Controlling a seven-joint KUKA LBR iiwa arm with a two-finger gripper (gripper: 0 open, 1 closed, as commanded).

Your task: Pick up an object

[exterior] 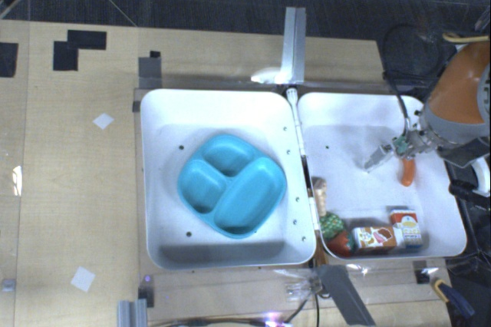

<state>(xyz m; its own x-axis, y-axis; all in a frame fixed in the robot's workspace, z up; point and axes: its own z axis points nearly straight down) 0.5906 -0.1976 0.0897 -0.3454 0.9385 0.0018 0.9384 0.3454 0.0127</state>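
Reaching in from the right over the pale wooden tabletop (69, 187), I am hanging my grey arm with its orange band (460, 91) above the right-hand shallow white plastic bin (337, 122). The left-hand shallow white bin (161, 164) is carrying a big sky-blue plastic tray with three compartments (230, 185), well apart from me and not my concern.

My end effector (381, 156) is sitting low in the upper middle of the right bin, pointing down and to the left; it is too small and blurred for me to judge its state, and I am seeing nothing caught in it.

The thing nearest to me is a small orange carrot-shaped toy (407, 170), lying just beside the end effector, to its right and a little below, with its long axis running almost straight up and down the picture. I am judging it the likeliest pick: a short shift to the right, with a turn to close across its narrow width.

Farther down, along the bin's lower edge, a row of small packaged food items (380, 236) is lying.
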